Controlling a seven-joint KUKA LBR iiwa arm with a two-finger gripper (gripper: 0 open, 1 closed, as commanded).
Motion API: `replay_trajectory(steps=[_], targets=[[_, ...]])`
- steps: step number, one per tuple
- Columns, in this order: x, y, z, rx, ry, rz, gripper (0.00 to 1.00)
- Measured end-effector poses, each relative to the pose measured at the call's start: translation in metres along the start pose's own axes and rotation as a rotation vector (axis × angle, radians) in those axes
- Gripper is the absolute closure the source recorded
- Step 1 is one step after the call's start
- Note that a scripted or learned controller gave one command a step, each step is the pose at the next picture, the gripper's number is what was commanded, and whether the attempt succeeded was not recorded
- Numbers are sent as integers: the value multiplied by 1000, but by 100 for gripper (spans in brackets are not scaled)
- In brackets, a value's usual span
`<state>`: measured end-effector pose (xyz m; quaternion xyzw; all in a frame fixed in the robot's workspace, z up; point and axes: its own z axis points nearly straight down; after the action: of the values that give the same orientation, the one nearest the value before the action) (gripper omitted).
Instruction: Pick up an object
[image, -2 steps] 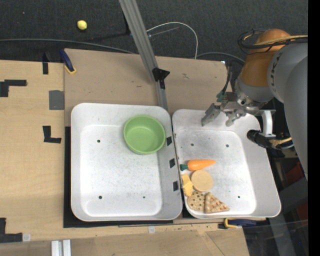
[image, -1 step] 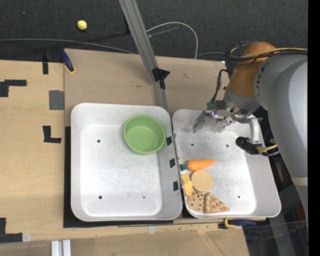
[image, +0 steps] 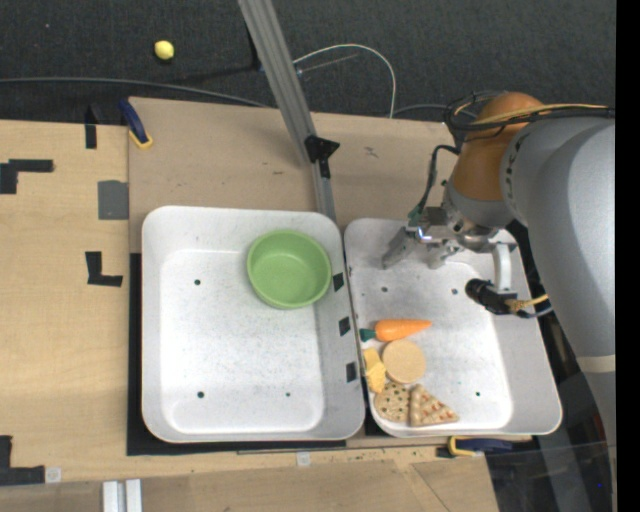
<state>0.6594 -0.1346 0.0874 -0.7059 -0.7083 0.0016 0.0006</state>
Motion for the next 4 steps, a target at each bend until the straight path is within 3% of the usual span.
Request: replay_trajectory(steps=[1, 4], targets=[[1, 0, -11, -1, 0, -1, 100], [-10, 2, -176, -8, 0, 2, 100]])
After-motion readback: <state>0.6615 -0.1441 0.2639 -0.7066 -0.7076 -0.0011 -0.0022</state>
